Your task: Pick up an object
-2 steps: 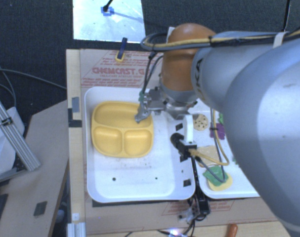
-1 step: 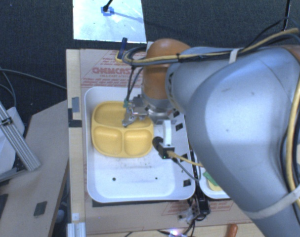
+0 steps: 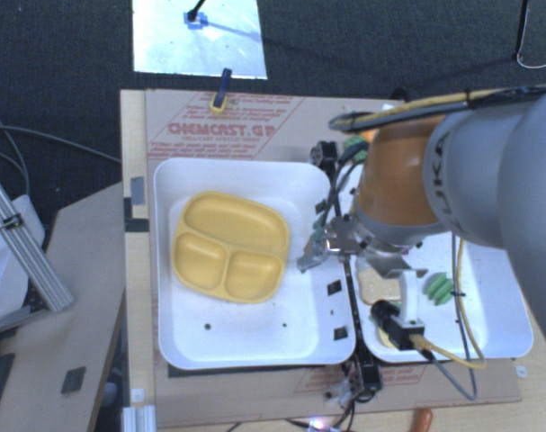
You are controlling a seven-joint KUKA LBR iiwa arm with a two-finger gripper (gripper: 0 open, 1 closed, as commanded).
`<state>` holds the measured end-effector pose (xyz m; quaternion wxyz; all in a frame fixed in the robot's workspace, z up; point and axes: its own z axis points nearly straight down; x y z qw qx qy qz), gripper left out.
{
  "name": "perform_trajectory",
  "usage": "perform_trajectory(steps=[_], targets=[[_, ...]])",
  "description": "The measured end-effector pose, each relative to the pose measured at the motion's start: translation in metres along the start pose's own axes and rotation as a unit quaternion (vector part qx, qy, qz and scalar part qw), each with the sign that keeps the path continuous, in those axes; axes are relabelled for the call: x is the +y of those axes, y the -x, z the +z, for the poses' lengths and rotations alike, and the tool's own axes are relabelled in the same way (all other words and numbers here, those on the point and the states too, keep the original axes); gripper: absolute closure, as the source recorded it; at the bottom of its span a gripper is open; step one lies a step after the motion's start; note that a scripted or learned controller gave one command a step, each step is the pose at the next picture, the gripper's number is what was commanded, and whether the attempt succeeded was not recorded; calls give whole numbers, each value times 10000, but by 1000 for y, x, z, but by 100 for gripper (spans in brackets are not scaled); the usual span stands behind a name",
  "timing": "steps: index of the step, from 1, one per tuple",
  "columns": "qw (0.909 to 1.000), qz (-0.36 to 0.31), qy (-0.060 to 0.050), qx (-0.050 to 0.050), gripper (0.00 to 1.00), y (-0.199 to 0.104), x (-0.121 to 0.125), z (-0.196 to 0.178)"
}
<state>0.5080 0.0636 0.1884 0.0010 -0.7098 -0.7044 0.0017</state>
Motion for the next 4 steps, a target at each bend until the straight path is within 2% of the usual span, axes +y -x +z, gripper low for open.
perform_trajectory(steps=[1,2,3,4], targets=[[10000,39,22,-29,0,148,-22,4],[10000,-46,48,5,0,159,45,107],[10000,-64,50,1,0,153,83,88],[10000,-62,44,3,100,153,81,79]])
